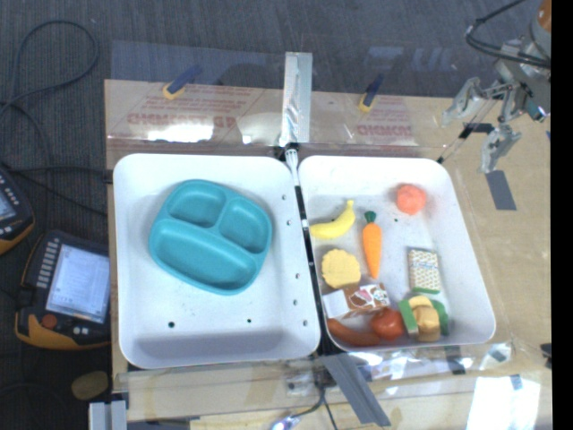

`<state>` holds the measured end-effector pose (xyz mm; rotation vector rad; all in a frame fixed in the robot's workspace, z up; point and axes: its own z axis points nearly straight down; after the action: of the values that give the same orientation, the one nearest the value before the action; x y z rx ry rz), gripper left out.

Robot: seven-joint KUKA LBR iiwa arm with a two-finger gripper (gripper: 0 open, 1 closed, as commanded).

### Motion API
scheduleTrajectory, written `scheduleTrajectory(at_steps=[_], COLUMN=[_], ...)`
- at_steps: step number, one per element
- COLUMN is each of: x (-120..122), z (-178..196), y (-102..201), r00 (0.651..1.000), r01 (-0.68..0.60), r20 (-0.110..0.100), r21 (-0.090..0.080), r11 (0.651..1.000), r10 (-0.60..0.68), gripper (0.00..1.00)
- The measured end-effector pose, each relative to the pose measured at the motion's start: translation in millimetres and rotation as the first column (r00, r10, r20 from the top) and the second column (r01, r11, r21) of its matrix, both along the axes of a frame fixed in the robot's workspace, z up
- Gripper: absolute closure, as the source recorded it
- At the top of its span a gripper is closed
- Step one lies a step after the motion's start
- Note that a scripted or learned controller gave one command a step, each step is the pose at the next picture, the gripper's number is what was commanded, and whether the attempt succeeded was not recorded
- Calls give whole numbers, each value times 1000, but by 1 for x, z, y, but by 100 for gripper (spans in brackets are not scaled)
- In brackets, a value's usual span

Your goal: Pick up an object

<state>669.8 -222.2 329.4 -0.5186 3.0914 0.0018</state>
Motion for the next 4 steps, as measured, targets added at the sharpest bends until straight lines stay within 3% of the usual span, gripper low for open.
scheduleTrajectory(at_steps=[1, 2, 3, 4], x=[0, 2, -28, -74], z=[-172, -160, -42, 14], y=[43, 43, 11, 0], r00=[1000, 1000, 980, 940], r01=[-12, -12, 198, 340], r20=[-3, 3, -1, -2], r21=[1, -2, -2, -2], r11=[1000, 1000, 980, 940], r10=[12, 12, -198, -340], gripper=[0, 100, 100, 100])
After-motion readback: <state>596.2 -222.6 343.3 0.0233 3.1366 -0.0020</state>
